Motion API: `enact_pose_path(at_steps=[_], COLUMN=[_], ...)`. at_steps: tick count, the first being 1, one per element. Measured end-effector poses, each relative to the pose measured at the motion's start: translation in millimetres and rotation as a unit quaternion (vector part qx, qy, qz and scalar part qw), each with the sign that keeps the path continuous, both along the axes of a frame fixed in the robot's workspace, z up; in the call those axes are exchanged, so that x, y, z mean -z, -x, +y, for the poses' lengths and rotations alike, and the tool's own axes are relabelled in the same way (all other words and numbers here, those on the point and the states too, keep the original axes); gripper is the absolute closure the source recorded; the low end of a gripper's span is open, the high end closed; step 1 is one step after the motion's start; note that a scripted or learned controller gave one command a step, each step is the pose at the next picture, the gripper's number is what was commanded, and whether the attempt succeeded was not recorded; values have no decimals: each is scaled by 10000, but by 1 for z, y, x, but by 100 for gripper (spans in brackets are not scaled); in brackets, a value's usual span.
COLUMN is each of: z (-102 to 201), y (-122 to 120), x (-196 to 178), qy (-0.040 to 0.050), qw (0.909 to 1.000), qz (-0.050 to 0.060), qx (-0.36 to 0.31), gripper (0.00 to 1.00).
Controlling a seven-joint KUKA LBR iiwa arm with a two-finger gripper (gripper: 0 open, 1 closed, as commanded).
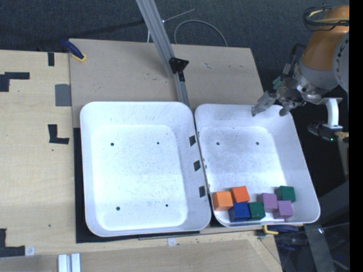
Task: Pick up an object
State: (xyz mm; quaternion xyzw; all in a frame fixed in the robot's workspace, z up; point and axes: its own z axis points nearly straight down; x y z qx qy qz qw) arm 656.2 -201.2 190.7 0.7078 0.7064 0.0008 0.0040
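bins [136, 113] white (black dots) | blocks [253, 203] orange, blue, green, purple | bench [34, 152] tan

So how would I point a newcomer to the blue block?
Look in the right bin, at the cluster of small blocks along its near edge. The blue block sits in the front row, just below the two orange blocks, with a green block touching its right side. It's the cluster's sole blue one.
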Motion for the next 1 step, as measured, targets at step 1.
enact_pose_path(at_steps=[1], z=[-8], y=[-20], x=[-98], qy=[-6], qw=[10000], qz=[-11], qx=[-24], gripper=[0])
